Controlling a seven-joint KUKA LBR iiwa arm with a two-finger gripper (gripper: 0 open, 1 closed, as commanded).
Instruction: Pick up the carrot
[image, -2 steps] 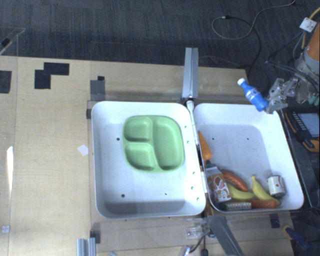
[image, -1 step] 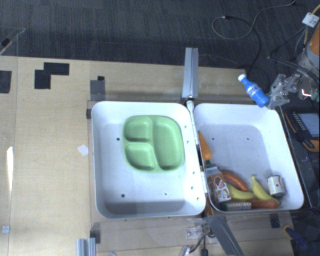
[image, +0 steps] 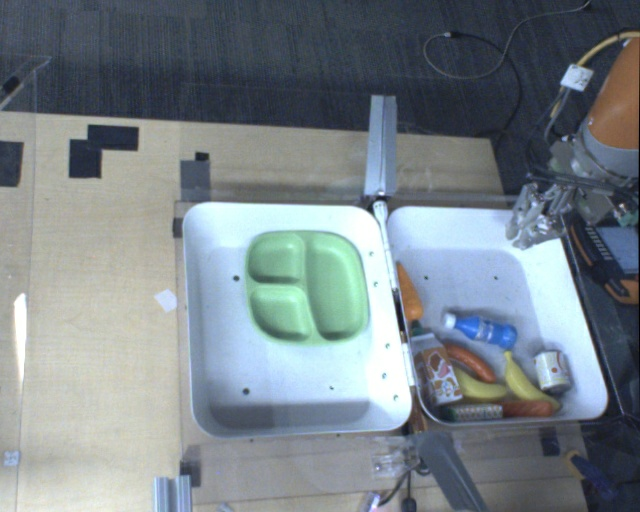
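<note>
1. The grey arm with its orange band (image: 612, 112) reaches in from the right, and its metal two-finger gripper (image: 530, 225) hangs over the far right corner of the right white bin (image: 480, 262).
2. Whether the jaws are open or closed cannot be told at this angle; nothing shows between them.
3. The orange tapered carrot (image: 408, 291) lies along the left wall of the right bin, against the divider between the two bins, well apart from the gripper.
4. Near the carrot's lower end begins a cluster at the near side of that bin: a blue and white plastic bottle (image: 482, 329), a yellow banana (image: 523, 381), a small metal can (image: 551, 370), a red-brown printed carton (image: 437, 374) and an orange-red elongated piece (image: 471, 362).
5. The left white bin (image: 215, 330) holds a pale green three-compartment plastic tray (image: 306, 285), set toward its far right.
</note>
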